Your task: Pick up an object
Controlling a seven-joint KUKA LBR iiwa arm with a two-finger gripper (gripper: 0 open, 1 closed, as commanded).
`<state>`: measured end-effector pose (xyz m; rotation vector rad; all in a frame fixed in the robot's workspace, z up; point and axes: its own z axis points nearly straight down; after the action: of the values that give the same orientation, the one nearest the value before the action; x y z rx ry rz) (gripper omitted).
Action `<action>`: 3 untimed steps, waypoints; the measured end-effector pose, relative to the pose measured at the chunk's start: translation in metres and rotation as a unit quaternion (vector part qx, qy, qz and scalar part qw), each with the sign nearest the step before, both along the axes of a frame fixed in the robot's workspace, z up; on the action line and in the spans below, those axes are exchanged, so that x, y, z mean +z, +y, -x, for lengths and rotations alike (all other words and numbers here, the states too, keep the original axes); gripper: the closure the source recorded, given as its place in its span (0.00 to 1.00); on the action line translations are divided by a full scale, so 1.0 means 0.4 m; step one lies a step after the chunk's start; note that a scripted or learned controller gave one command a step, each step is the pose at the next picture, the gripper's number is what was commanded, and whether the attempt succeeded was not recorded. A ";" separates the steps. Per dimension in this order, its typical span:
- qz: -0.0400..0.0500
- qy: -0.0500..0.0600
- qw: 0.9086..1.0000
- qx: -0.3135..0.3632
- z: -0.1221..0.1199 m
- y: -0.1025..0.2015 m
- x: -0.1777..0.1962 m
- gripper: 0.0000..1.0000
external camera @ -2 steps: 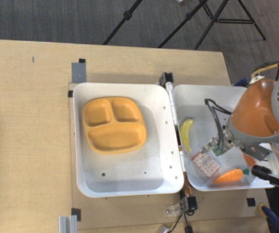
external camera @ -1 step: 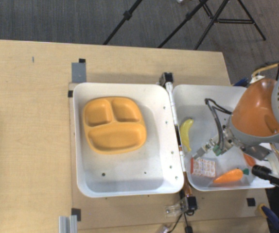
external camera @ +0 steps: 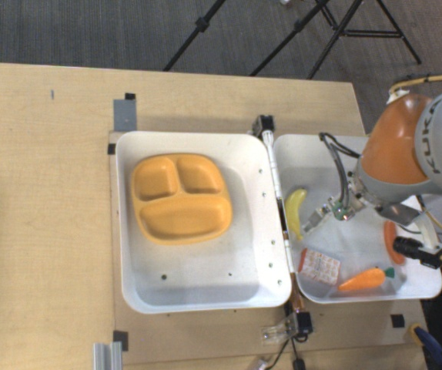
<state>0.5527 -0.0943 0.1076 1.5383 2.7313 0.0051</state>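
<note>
Gripper (external camera: 323,214): my fingers spread apart, nothing btwn them, low over right bin (external camera: 436,284).
Arm: enters from right, wrist angled down-left, orange band uppermost.
Banana (external camera: 294,210): just left of my fingertips, by bin's left wall.
Packet (external camera: 319,267), carrot (external camera: 363,280): near front wall.
Left bin (external camera: 198,291): holds yellow divided plate (external camera: 181,197).

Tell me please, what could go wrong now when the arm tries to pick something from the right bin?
The gripper sits close to the banana, which lies against the bin wall, so a finger may strike the wall. The packet lies flat and the carrot lies in the corner, so both may slip.
</note>
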 end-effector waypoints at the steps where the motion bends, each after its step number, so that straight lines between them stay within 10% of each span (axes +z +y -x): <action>1: 0.000 -0.002 0.997 -0.071 -0.147 -0.010 -0.046 0.00; 2: -0.001 0.003 0.989 -0.148 -0.293 -0.002 -0.049 0.00; 3: -0.001 -0.001 0.987 -0.164 -0.081 -0.046 -0.045 0.00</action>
<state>0.5851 -0.1128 0.0896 1.9631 2.4413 0.0083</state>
